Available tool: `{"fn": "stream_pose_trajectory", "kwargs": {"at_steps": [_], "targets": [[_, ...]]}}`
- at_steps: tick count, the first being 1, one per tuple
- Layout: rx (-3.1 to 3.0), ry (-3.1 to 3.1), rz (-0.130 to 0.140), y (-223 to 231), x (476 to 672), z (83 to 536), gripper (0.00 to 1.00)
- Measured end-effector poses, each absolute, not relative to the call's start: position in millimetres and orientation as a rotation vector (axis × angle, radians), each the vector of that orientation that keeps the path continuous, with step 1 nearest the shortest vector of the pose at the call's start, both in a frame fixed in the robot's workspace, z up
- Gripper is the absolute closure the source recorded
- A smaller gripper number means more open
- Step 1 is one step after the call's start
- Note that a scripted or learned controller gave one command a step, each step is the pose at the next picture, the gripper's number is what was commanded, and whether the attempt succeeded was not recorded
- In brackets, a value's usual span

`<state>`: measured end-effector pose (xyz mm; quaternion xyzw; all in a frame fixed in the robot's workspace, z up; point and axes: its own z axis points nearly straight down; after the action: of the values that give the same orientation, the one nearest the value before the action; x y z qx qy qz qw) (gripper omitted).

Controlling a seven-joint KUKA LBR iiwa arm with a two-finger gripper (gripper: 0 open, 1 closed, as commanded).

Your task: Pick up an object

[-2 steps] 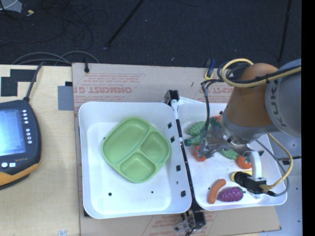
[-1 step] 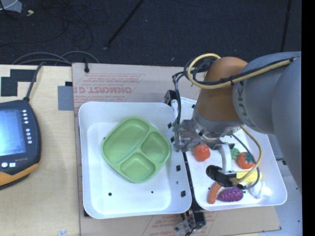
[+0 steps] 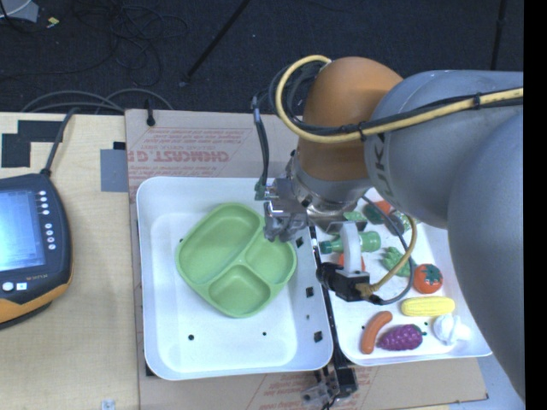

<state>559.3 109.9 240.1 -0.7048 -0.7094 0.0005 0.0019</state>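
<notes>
one gripper hangs over the upper right rim of the green divided plate; we cannot tell whether it is spread or closed, as the wrist hides it. the plate lies flat in the left bin. we judge it light, stiff and slick plastic, best pinched across its thin raised rim. in the right bin lie a toy tomato, corn and purple grapes.

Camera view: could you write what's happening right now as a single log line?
arm: over the bins' divide | end effector: at green divided plate rim, left bin | toy food: right bin | lifted: nothing seen
</notes>
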Motion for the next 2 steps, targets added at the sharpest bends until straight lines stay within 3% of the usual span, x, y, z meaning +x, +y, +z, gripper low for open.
{"fn": "stream_pose_trajectory", "kwargs": {"at_steps": [1, 2], "targets": [[-2.223, -2.218, 0.008, 65.9, 536.2, 285.3, 1.0], [-2.214, -2.219, 0.016, 85.4, 599.6, 214.0, 1.0]]}}
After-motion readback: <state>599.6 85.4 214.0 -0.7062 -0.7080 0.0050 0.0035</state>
